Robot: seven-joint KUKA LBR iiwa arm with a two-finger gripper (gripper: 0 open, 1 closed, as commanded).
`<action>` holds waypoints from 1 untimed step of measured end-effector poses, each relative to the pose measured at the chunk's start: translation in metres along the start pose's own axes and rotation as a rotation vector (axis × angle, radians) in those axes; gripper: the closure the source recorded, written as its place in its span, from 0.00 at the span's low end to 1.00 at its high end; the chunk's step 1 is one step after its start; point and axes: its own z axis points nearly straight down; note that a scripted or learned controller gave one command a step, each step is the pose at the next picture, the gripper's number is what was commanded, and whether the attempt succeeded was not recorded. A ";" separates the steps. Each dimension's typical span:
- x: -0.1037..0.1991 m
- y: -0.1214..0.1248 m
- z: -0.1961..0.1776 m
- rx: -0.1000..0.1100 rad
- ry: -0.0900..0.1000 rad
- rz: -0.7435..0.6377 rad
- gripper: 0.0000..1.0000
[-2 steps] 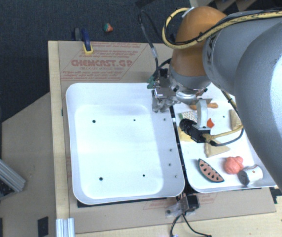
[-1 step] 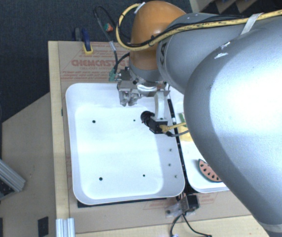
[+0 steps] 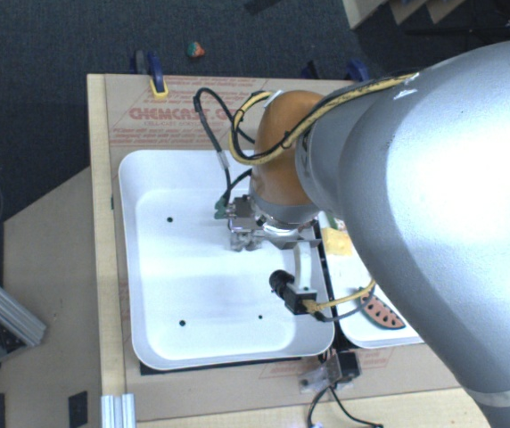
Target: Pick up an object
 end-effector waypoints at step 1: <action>0.056 0.073 -0.003 -0.018 0.004 -0.007 1.00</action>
